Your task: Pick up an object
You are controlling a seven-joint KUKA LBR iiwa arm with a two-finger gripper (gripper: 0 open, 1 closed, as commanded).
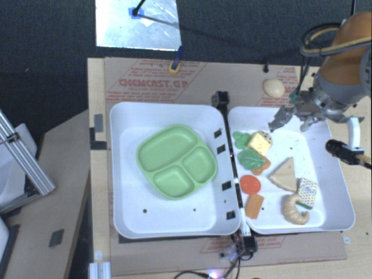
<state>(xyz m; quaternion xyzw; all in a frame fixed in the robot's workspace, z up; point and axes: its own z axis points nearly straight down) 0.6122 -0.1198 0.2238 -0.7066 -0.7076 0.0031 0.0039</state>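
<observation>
The right bin (325, 156) holds several toy foods: a yellow spotted cheese block (261, 142), a green leafy piece (250, 158), a red disc (250, 183), an orange block (254, 205), a beige wedge (283, 175), a croissant (294, 210) and a patterned packet (307, 192). My gripper (292, 122) hangs over the bin's far edge, up and to the right of the cheese block. Its fingers are spread open with nothing between them.
The left bin (125, 196) holds a green divided plate (176, 161). A beige egg-shaped object (274, 88) lies on the board behind the right bin. A black divider (230, 161) runs between the bins. A black fixture (343, 151) sticks in at the right.
</observation>
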